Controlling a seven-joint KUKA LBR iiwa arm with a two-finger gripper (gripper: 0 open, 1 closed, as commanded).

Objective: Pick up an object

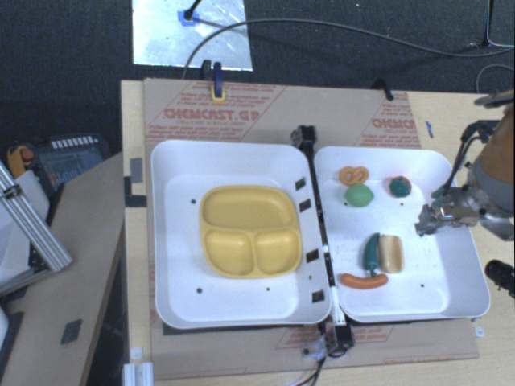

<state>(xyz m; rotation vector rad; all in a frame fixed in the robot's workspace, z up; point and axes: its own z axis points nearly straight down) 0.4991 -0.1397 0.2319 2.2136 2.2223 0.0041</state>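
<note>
The right bin [418, 296] holds several small toy foods. A pretzel [353, 174] and a green round piece [359, 195] lie at its back left. A dark red and green piece [400, 186] sits to their right. Nearer the front are a teal piece [372, 252] beside a tan bun [391, 253], with an orange sausage [364, 280] below them. My gripper [430, 218] hangs over the bin's right side, right of the bun and apart from every object. Nothing shows between its fingers.
The left bin [181, 296] holds a yellow divided tray [249, 232]. A black divider strip [315, 215] runs between the bins. Cables cross the dark floor behind the bench. A grey table with a metal bar stands at the left.
</note>
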